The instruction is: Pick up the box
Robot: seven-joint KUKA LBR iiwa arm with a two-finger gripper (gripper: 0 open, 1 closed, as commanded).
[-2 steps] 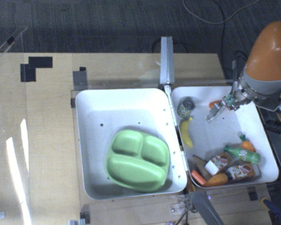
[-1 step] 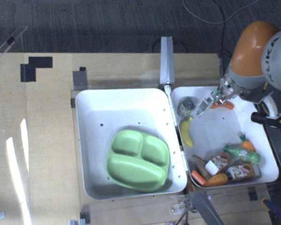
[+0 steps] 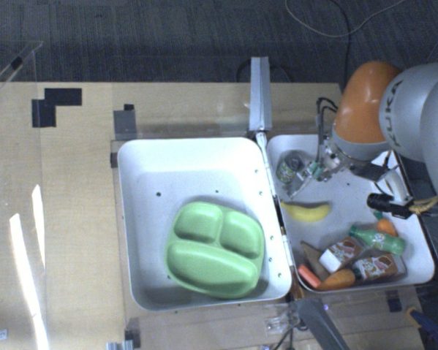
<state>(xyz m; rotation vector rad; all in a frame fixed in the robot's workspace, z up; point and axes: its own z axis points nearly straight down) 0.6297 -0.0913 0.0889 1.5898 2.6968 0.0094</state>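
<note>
A brown box-like piece [image 3: 312, 252] lies at the front left of the right bin [image 3: 426, 269], partly covered by a brown bottle with a white cap [image 3: 339, 254]. My gripper [image 3: 304, 173] hangs low over the back left corner of that bin, well behind the box and beyond the banana [image 3: 309, 212]. A shiny metallic thing [image 3: 289, 166] sits right beside the gripper's tip. Nothing can be made out between the tips from this angle.
A green sectioned tray [image 3: 215, 247] fills the front of the left bin [image 3: 144, 211]. Around the box lie a carrot [image 3: 336, 279], a green bottle [image 3: 380, 240] and another bottle [image 3: 375, 267]. The arm's orange band [image 3: 362, 104] looms over the right bin's back.
</note>
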